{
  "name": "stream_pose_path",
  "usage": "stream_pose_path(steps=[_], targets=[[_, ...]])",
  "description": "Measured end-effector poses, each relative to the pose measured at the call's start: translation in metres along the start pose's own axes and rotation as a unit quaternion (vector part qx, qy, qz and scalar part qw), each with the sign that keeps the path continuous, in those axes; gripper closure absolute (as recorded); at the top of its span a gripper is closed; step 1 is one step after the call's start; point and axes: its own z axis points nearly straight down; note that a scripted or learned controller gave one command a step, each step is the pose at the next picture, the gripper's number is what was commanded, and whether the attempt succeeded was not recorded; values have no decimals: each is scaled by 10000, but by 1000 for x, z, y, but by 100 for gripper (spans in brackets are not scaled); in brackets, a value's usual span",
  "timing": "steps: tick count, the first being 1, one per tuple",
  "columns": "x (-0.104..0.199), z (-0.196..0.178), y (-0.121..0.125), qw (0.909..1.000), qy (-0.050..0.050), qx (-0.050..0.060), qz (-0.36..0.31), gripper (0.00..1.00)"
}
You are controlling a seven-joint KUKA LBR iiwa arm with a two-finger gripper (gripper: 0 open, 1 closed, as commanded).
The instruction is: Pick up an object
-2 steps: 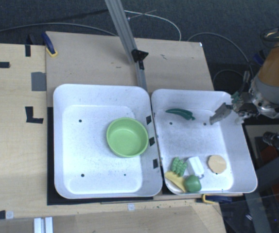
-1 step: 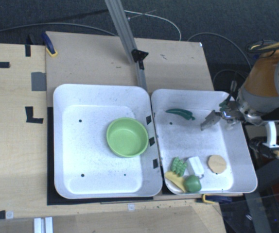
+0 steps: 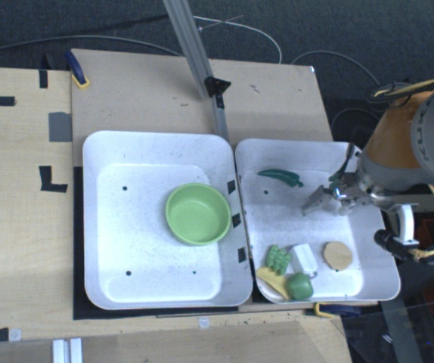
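Note:
My gripper (image 3: 311, 203) hangs over the middle of the right bin (image 3: 368, 278), its grey fingers pointing down and to the left with nothing visible between them. A dark green pepper-like piece (image 3: 279, 176) lies a little up and left of the fingertips. Along the front of the right bin sit a green ridged toy (image 3: 278, 259), a white block (image 3: 305, 257), a round tan disc (image 3: 338, 255), a yellow piece (image 3: 271, 282) and a green ball (image 3: 300, 286). A light green bowl (image 3: 197, 214) stands in the left bin (image 3: 111, 278).
The arm's grey and orange body (image 3: 406, 146) fills the right side above the right bin. A grey pole (image 3: 190, 40) slants in from the top and ends at the bins' shared back edge. Cables trail over the dark floor behind the bench.

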Motion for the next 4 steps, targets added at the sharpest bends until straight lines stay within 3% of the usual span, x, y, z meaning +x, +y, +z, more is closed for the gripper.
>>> stream_pose_path(steps=[1, 4], targets=[[0, -13, 1, 10000, 1, -15, -8, 100], [2, -174, -5, 10000, -16, -64, -6, 100]])
